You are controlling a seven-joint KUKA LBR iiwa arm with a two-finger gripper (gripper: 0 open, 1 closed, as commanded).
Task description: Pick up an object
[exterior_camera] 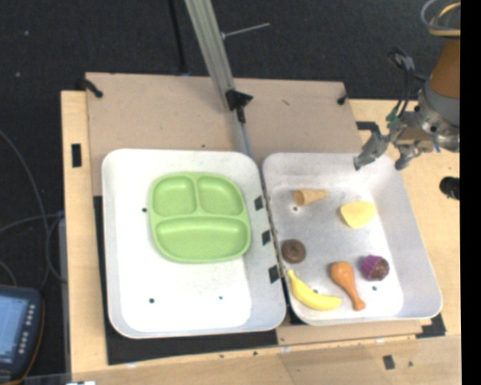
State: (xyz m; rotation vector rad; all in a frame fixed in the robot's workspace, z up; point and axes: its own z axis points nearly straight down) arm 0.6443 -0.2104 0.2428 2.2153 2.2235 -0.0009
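Observation:
My gripper (382, 156) hangs open over the far right corner of the right bin (409, 215), its two fingers spread apart with nothing between them. Below it in the bin lie an ice-cream cone (309, 196), a yellow wedge (357, 213), a brown round piece (293, 252), a purple piece (374, 267), an orange drumstick (347, 283) and a banana (311, 293). The cone and the yellow wedge are the nearest to the gripper.
The left bin (128, 239) holds a green divided plate (200, 217). A slanted metal pole (212, 46) rises behind the bins. A dark handheld unit (8, 327) sits at the bottom left, off the bench.

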